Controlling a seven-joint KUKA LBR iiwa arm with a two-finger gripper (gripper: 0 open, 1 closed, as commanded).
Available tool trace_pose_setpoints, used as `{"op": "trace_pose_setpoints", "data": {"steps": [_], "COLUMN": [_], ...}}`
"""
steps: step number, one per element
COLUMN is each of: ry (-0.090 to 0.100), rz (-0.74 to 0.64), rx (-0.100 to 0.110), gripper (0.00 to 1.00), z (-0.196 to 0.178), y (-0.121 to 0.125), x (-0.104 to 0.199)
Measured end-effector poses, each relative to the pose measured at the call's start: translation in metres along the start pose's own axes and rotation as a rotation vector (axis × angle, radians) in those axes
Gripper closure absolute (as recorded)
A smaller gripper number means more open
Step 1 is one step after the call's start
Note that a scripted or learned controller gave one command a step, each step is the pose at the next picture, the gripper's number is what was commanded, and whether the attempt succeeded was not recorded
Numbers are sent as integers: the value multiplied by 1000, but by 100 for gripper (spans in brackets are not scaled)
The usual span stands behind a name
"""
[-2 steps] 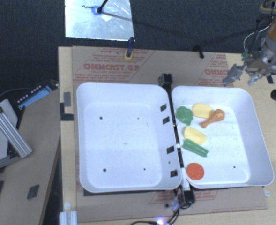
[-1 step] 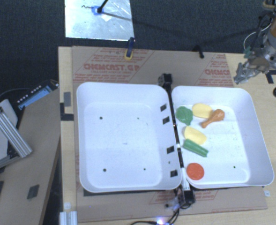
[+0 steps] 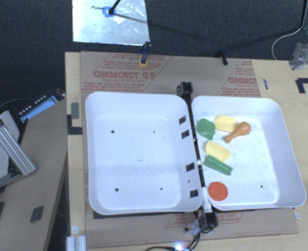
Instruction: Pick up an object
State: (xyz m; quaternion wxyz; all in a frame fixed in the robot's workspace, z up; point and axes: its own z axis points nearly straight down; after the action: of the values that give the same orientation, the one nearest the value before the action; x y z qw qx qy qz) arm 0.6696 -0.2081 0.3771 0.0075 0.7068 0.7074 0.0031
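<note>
Scanning the right-hand bin [image 3: 279, 140] for a target, I see everything worth picking sits along its left side, near the divider between the two bins. A green leafy piece [image 3: 205, 128] lies touching a pale yellow lump [image 3: 225, 123], and an orange-brown drumstick [image 3: 238, 132] rests just beside that lump, angled with its thin end pointing down-left. Below them a second yellow piece [image 3: 217, 150] touches a green stick [image 3: 218, 165], and a round orange-red disc [image 3: 218, 191] sits alone near the front wall.

The left-hand bin [image 3: 138, 150] offers me nothing to grab. As for my gripper, I cannot tell how wide it stands or whether it has hold of anything, so I count the pick as not yet begun.

My call: go for the disc. It stands apart from the rest, so my fingers can straddle it without nudging a neighbour, though the front wall and the divider are close, and I would line the fingers up to avoid both. The drumstick is my second choice, gripped across its narrow shaft. The clustered pieces look risky, since closing on one would likely shove the one touching it.
</note>
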Motion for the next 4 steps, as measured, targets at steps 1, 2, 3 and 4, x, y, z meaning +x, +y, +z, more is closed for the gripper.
{"op": "trace_pose_setpoints", "data": {"steps": [1,2,3,4], "ry": [2,5,7,6], "rz": [-6,-8,-6,0], "rx": [1,6,10,9], "gripper": [100,100,100,100], "z": [-92,-143,-162,-164], "y": [1,1,-64,-177], "x": [15,57,90,97]}}
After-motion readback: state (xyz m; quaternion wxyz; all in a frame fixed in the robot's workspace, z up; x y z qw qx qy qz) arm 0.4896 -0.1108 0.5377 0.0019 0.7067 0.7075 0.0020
